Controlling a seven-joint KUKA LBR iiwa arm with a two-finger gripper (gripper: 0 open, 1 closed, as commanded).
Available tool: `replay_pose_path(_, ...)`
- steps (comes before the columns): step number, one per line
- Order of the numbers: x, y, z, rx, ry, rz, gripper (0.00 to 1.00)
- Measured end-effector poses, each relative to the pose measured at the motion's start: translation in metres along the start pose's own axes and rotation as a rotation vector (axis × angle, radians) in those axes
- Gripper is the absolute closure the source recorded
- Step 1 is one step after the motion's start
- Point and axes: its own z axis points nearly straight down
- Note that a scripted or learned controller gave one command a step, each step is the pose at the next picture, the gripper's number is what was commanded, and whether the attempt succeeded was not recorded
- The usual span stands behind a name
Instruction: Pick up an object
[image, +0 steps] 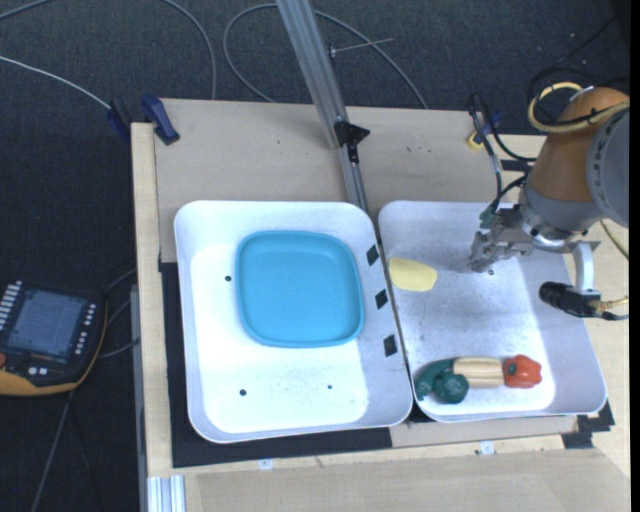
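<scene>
Dark carpet with loose cables surrounds the desk (250, 130), which carries two shallow white bins side by side.

Pincer (487, 262) sits low over the right bin (560, 330), near its back edge; nothing visible between the fingertips. Can't tell if it's wide or narrow, the tips are too small and blurred against the speckled floor.

Nearest candidate: a pale yellow object (412, 274) just left of the pincer, close to the bin's left wall. Well apart, along the front wall, a green piece (443, 384), a tan stick-shaped piece (478, 371) and a red piece (521, 371) lie in a touching row. Left bin (200, 300) holds a blue plate (299, 288).

Risks, my read:
- Pincer is over bare floor; closing here likely grabs nothing.
- Yellow object looks low and rounded, so fingers may slide off or push it into the wall.
- It's near the divider between bins, so a finger could hit the rim on approach.
- Front row is packed tight against the wall; little room for fingers, and one may drag its neighbours.
</scene>
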Motion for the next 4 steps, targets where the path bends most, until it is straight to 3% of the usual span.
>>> replay_pose_path(3,-0.01,-0.001,-0.147,-0.003,-0.001,0.0,1.0)
replay_pose_path(4,0.034,-0.006,-0.145,0.001,0.001,-0.003,1.0)
